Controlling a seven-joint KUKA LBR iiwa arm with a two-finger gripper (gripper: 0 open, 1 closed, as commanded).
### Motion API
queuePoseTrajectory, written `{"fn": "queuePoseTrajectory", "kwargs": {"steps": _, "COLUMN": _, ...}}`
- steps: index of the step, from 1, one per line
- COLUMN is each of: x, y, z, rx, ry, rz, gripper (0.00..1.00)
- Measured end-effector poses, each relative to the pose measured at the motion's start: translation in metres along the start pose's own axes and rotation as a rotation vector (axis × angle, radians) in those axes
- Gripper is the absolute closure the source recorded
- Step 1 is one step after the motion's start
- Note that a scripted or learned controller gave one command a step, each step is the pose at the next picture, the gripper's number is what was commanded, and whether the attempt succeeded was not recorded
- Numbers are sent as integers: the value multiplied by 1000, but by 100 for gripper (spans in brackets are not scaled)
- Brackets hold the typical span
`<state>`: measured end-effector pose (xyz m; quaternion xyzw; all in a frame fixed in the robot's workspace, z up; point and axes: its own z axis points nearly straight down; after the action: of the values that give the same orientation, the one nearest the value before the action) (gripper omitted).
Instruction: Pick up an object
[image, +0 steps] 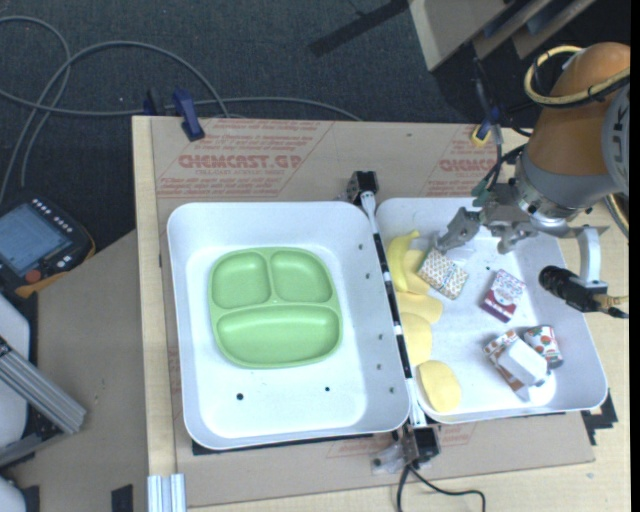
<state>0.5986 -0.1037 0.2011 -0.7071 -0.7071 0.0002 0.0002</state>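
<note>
Gripper (483, 229) hangs over upper part of right bin (585, 385), fingers (455, 228) spread apart, nothing between them. Just below left finger: small patterned packet (443, 273), tilted. Red-and-white packet (503, 295) near bin centre. Strawberry-print carton (524, 357) lower right. Yellow pieces (416, 325) line bin's left wall, one (438, 385) at lower left corner. Left bin (190, 330) holds green divided plate (275, 307). Both bins on worktop (250, 160).

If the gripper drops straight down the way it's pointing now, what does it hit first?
Most likely the patterned packet, lying just below the gripper in the right bin beside the yellow pieces. Depth is hard to judge from this slant, so it could land just beside it.
</note>
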Motion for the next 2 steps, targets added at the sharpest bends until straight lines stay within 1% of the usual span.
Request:
{"fn": "queuePoseTrajectory", "kwargs": {"steps": 1, "x": 4, "y": 46, "z": 96, "rx": -11, "ry": -2, "rz": -1, "gripper": 0}}
{"fn": "queuePoseTrajectory", "kwargs": {"steps": 2, "x": -5, "y": 52, "z": 106, "rx": -17, "ry": -4, "rz": -1, "gripper": 0}}
